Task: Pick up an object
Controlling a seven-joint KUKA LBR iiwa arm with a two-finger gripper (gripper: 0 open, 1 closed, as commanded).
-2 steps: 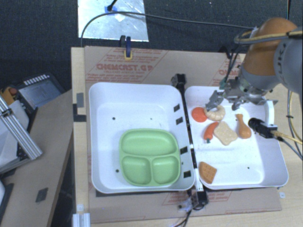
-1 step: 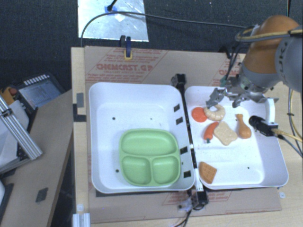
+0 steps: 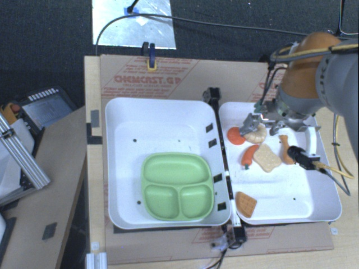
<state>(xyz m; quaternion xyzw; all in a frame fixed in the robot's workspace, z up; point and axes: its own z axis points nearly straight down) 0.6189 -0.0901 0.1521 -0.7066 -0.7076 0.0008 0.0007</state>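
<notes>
Two shallow, glossy white plastic bins sit side by side on my bench. The left bin [image 3: 120,150] holds one smooth pale-green tray [image 3: 177,185] with three rounded compartments, at about six o'clock on its floor. In the right bin [image 3: 325,206] I count six small pieces: a flat red-orange disc [image 3: 235,136], a slim orange carrot-like stick [image 3: 247,156], a pale curved croissant-like piece [image 3: 256,133], a beige toast slice [image 3: 266,158], a ridged orange cracker [image 3: 245,204] at seven o'clock, and a brown stick [image 3: 286,150]. My gripper [image 3: 251,125] hangs at ten o'clock in that bin, right over the croissant-like piece; whether anything is clamped, I cannot tell.
</notes>
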